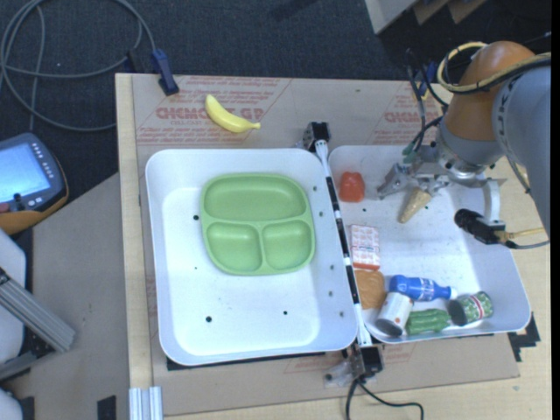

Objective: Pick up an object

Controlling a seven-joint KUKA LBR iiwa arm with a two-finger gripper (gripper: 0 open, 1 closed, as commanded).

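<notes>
Camera view, looking down at a slant on a bench (262,103) carrying two shallow white bins side by side.

The grey arm with its orange band reaches in from the right and hangs over the far part of the right bin (499,261). Its gripper (413,198) points down toward the bin floor. A tan, cone-shaped object (415,204) sits at the fingertips, and it seems to lie between them, so the fingers look closed on it, though the view is too small to be sure of a firm hold.

Judged risks: the cone tapers, so a pinch near its narrow end may let it slide out and drop. A lift that swings sideways could also knock the small red object (351,185) lying near, by the bin's far left corner.

Other things in the right bin lie well apart from the gripper: a red and white packet (364,245) and an orange-brown item (370,289) along the left wall, and by the near edge a blue bottle (418,287), a white cup (393,314), a green item (427,321) and a small can (473,306), packed close together.

The left bin (175,261) holds a green divided tray (258,221). A yellow banana (230,115) rests on the bench beyond it. Nothing stands in the way of a straight upward lift.
</notes>
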